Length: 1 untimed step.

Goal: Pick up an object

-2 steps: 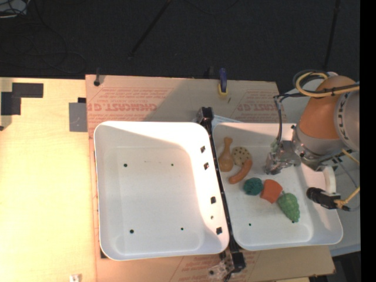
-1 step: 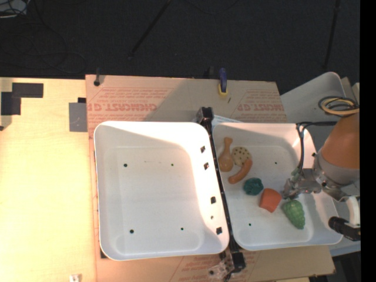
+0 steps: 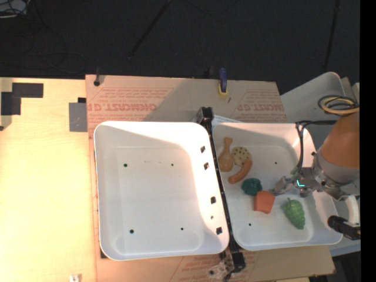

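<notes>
Tabletop [image 3: 47, 175] space is taken by two white bins; the left bin [image 3: 153, 239] is bare. Five small objects are gathered in the right bin [image 3: 267, 137]: green lump [image 3: 295, 212] at 5 o'clock, orange block [image 3: 264, 202], dark green piece [image 3: 252, 185], sausage [image 3: 240, 171], cookie [image 3: 239, 154]. The gripper [image 3: 286, 184] is poised low beside the block and lump; nothing is seen held, and its opening cannot be told. Lifting remains undone.
</notes>
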### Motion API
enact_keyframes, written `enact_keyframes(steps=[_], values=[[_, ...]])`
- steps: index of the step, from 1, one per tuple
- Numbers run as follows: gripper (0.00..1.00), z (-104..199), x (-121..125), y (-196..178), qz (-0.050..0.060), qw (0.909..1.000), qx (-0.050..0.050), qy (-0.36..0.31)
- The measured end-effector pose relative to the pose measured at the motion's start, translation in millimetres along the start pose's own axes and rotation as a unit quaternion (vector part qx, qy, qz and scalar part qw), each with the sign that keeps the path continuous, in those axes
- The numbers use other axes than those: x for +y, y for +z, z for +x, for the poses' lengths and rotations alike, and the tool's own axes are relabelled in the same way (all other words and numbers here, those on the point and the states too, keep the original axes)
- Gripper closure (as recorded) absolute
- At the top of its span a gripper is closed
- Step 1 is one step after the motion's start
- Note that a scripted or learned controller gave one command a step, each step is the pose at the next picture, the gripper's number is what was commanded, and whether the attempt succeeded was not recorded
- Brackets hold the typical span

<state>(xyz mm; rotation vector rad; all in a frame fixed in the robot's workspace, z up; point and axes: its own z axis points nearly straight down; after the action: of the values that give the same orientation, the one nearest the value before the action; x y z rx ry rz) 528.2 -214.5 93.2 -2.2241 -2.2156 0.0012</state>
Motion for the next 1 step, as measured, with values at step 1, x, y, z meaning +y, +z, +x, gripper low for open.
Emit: enact_keyframes(steps=[1], values=[[1.00, -1.5, -0.5, -10.1, 0.000, 1.0000, 0.000, 0.003]])
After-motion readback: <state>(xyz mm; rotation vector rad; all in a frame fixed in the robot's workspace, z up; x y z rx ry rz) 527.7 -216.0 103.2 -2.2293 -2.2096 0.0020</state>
